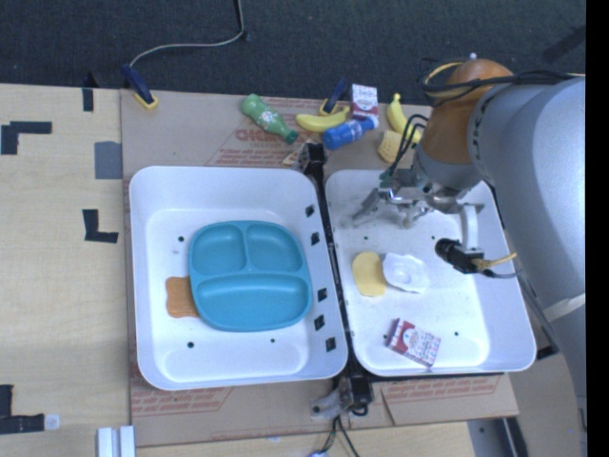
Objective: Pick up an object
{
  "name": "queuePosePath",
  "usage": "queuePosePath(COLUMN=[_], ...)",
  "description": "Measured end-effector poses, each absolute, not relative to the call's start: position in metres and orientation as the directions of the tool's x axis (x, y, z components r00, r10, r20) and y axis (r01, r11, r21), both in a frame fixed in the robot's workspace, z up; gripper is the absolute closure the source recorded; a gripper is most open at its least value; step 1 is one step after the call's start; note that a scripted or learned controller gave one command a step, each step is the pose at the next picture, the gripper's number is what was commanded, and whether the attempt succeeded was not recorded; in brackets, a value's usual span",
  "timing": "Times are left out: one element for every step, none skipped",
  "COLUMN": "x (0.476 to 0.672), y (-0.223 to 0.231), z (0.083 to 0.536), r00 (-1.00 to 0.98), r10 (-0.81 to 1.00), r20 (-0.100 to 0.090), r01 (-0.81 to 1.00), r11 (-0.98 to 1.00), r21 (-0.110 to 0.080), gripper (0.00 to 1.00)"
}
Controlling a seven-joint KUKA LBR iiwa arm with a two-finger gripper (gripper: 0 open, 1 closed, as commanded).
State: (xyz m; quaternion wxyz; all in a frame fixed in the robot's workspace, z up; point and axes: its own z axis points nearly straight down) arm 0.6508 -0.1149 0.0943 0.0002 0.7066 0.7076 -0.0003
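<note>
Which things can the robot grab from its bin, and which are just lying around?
For the job: gripper, yellow piece, white piece, small red-and-white box.

Lying about: blue tray, green bottle, banana, blue bottle.

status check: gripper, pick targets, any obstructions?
Gripper hovering at back of right bin, nothing held. Yellow piece, white piece, red-and-white packet lying loose in front of it. Nothing in the way.

Left bin (152, 284): tray (250, 274) in the middle, a flat piece (179, 297) tucked under its left edge. Right bin (495, 331): round piece (369, 273) left of cup (404, 271), box (413, 342) nearer the front edge. Bottle (267, 118) and banana (322, 119) behind bins.
</note>
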Motion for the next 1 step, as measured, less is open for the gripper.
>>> queuePosePath(x=[0.6282], y=[-0.1006], z=[0.0860], r00=[0.000], r10=[1.000], r20=[-0.003], r01=[1.000], r11=[0.000], r21=[0.003], gripper=[0.00])
